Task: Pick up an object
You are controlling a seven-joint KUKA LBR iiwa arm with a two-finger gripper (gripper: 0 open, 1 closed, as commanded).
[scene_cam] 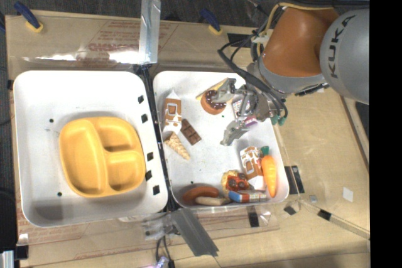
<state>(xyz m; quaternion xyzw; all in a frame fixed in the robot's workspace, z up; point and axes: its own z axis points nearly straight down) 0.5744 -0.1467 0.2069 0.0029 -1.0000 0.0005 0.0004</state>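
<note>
Carrot (269,174) long axis up-down, green top upward | end effector (237,125) over right bin (207,166), fingers spread

A grey arm (348,53) lettered "KUKA" in black carries a broad orange band (298,41) above its wrist — black cables (235,63) loop alongside, ending in a silver metal pincer (242,113).
</note>
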